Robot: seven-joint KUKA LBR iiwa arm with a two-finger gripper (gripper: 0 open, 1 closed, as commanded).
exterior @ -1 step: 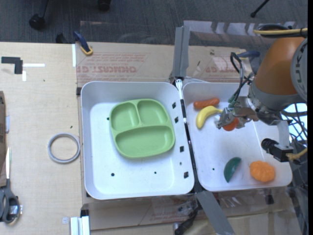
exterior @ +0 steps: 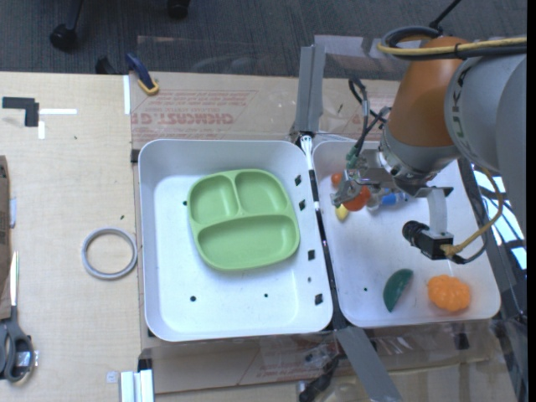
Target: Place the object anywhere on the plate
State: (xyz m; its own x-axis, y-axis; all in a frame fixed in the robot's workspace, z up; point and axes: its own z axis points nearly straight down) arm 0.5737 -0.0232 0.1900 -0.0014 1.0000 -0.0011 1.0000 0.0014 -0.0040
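Observation:
A light green divided plate (exterior: 244,221) lies in the left white bin (exterior: 164,291). My gripper (exterior: 355,193) hangs low over the upper left part of the right bin (exterior: 366,258), beneath the orange wrist band. A small red object (exterior: 359,200) sits right at the gripper's tip, and I cannot tell whether it is held or lying under it. Close by are a small yellow piece (exterior: 342,213), an orange piece (exterior: 337,177) and a blue piece (exterior: 390,198).
A dark green leaf-shaped object (exterior: 397,290) and an orange ball-like fruit (exterior: 449,294) lie near the right bin's front edge. On the bench to the left are a tape ring (exterior: 109,252) and scissors (exterior: 13,350). A blue clamp (exterior: 143,74) sits at the back.

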